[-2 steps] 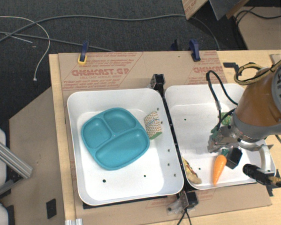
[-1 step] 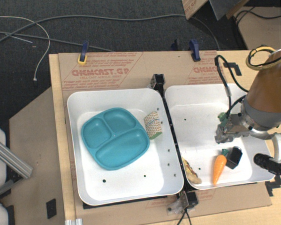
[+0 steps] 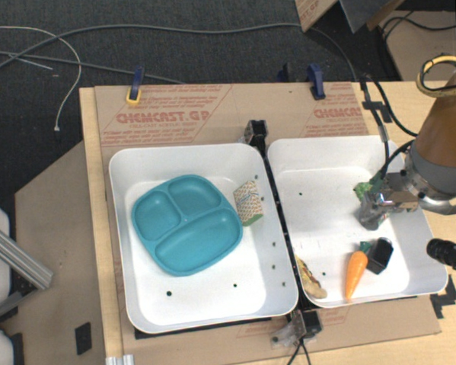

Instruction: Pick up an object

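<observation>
Cardboard sheet [image 3: 209, 110] is clamped over the bench, with two white bins side by side on it — left bin [image 3: 131, 221], right bin [image 3: 318, 162]. Dark carpet with loose cables lies behind.

I've got the arm [image 3: 443, 147] reaching in from the right, gripper [image 3: 372, 205] low over the right side of the right bin. Something green sits just by the wrist, but I can't make out what it is. Whether the gripper is clamped on anything or hanging loose, I can't tell from this angle — too small and partly blocked by the wrist.

Candidates in the right bin:
- carrot [image 3: 355, 273] near the front edge, lying at a slant
- black block [image 3: 380, 255] touching the carrot's top end
- brownish scrap [image 3: 312, 279] against the front left corner

Left bin holds a blue divided plate [image 3: 188, 224] and a patterned cup [image 3: 249, 201] tipped on its side against the plate's right rim.

My read: the carrot and the block are nearest the gripper, just in front of it, so likely targets. Since they touch, a grab on one may nudge the other. Nothing is visibly lifted yet, so I'd count the pick as not done.
</observation>
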